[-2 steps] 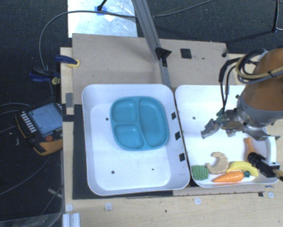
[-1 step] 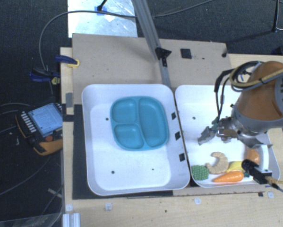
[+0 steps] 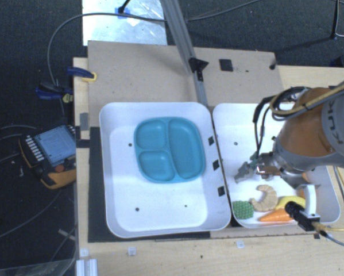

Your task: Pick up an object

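Observation:
My gripper (image 3: 249, 171) hangs low over the middle of the right bin (image 3: 232, 125), on the grey arm with the orange band (image 3: 302, 135). Just below it, along the bin's front edge, lie a tan croissant-shaped piece (image 3: 267, 196), a green bumpy piece (image 3: 243, 209), a yellow banana-like piece (image 3: 290, 202) and an orange carrot-like piece (image 3: 275, 215). The gripper sits a little above and to the left of the tan piece and touches none of these. Nothing hangs from it.
The left bin (image 3: 120, 200) holds a blue divided plate (image 3: 169, 149). A black-and-white fitting (image 3: 306, 209) with a cable sits at the right bin's front right corner. A grey pole (image 3: 180, 27) slants down to the bench's back edge.

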`<state>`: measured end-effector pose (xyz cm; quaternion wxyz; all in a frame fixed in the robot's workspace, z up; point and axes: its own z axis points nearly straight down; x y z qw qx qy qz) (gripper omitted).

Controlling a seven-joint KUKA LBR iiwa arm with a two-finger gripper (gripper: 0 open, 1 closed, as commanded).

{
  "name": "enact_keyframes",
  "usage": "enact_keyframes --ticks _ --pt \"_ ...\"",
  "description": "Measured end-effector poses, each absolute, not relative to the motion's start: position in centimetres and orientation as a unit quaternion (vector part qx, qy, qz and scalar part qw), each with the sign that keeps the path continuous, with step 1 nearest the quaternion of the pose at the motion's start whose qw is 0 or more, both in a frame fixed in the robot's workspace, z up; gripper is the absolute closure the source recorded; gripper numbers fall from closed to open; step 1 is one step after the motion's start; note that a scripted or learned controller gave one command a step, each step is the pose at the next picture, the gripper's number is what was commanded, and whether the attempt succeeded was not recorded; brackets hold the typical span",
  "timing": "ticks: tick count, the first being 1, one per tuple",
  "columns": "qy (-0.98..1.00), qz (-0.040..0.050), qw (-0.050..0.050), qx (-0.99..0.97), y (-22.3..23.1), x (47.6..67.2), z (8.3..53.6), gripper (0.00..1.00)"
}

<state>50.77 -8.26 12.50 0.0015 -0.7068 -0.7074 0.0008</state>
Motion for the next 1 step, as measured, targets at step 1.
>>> enact_keyframes --ticks 1 --pt "-0.708 -0.0009 -0.001 -0.707 -8.27 50.94 13.77 1.0"
